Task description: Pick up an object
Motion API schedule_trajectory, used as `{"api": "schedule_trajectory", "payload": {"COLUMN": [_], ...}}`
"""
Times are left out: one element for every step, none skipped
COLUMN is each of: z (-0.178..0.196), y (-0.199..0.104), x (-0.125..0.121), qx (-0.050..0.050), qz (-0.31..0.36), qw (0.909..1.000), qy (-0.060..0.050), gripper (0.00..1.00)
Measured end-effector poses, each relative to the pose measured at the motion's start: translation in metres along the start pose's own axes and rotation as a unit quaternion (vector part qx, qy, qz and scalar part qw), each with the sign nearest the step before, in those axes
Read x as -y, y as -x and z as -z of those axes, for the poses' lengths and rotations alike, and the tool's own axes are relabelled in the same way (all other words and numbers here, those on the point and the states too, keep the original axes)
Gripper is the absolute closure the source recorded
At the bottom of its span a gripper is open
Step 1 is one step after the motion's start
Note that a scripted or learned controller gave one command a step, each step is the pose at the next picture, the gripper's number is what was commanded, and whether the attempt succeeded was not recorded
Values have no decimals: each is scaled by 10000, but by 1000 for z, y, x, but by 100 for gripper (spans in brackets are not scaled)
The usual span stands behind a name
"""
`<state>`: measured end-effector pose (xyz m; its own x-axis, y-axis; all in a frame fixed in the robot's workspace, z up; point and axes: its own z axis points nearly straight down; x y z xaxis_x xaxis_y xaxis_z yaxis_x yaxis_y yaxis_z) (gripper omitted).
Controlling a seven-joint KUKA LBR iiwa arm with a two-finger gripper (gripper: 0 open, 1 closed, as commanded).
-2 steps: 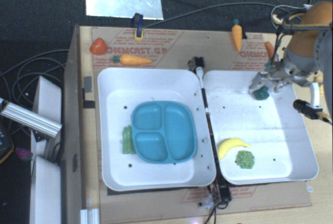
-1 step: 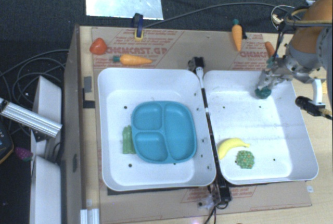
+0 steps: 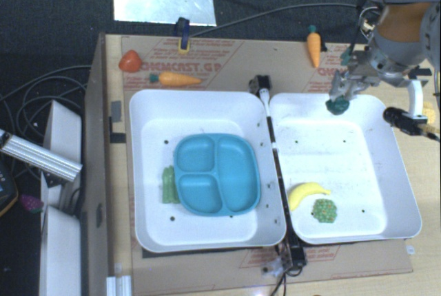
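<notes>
Right now a small dark teal object [image 3: 338, 106] sits at the tip of my tool [image 3: 340, 100], over the far edge of the right bin [image 3: 344, 150]. It looks pinched between the fingers and lifted off the floor, though at this slant and size I can't be sure it isn't just resting against the rim beneath them. If it is held, the pick is essentially made, and the height would make sense: clear of the bin wall before any carry.

Down at the near end of that bin lie a yellow banana [image 3: 306, 193] and a green broccoli piece [image 3: 324, 210], just beside each other and well apart from the tool.

In the left bin [image 3: 158, 115] a blue divided plate [image 3: 216, 173] takes the middle, with a green strip [image 3: 169, 186] touching its left edge.

Beyond the bins, on the cardboard-covered worktop [image 3: 227, 60], are two carrots [image 3: 179, 79] [image 3: 314, 48] and a red tomato [image 3: 129, 61], all out of easy reach.
</notes>
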<state>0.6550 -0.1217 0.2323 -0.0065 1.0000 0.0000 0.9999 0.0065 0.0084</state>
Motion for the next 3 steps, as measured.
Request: {"api": "schedule_trajectory", "payload": {"z": [-8, -1, 4], "y": [-11, -41, -87], "x": [45, 49, 54], "qx": [1, -3, -5], "qz": [-27, -6, -5], "qw": [10000, 10000, 10000], "qy": [-35, -37, -37], "gripper": [100, 100, 100]}}
